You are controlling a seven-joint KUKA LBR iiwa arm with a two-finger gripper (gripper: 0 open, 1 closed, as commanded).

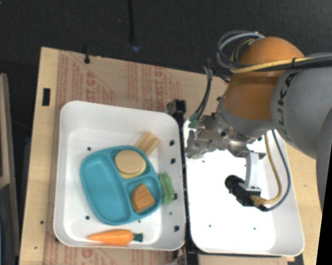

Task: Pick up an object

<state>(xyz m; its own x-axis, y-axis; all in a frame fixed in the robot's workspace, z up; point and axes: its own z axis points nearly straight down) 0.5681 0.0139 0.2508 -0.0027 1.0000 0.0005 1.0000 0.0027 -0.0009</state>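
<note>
- Tray (99,190): teal, divided, lying flat at a slant in the middle of the left bin (69,146).
- Disc (131,162): round and tan, resting in the tray's upper compartment.
- Brown piece (143,198): squarish and ridged, perhaps a waffle or toast, in the tray's right compartment just below the disc.
- Block (147,141): pale wood, on the bin floor at the tray's upper edge, touching or nearly touching the disc's side of the tray.
- Green piece (166,188): small, just beside the tray's right edge, near the bin's right wall.
- Carrot (116,236): orange with a green tip, lying lengthwise on the bin floor below the tray, apart from it.
- Jaws: over the upper left corner of the right bin (232,230), close to the wall shared by the two bins and well apart from the carrot; whether they are open or closed cannot be told from this angle.
- Arm (299,98): grey, entering from the right, with its orange band (256,80) directly above the wrist.
- Counter (118,82): pale board printed with red lettering, carrying both bins side by side.
</note>
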